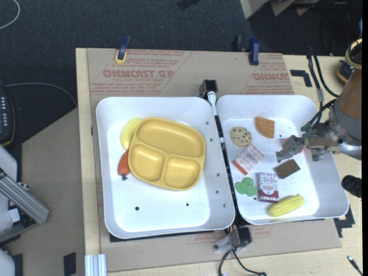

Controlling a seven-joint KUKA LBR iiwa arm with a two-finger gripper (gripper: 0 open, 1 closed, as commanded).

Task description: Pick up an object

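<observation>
My gripper (301,152) hovers over the right bin (328,197), near its right-hand side. It is open, with nothing between its fingers. A flat brown block (286,168) lies just below and left of it. Other items in this bin are a chocolate-chip cookie (240,135), an orange wedge (265,126), a red-and-white packet (247,158), a green toy (246,187), a small red box (267,187) and a yellow corn cob (286,205).
The left bin (167,214) holds a yellow divided plate (165,153), with a yellow piece (129,132) and a red-orange piece (123,165) tucked at its left edge. A black divider (220,145) runs between the bins. Cables (317,79) hang at the right.
</observation>
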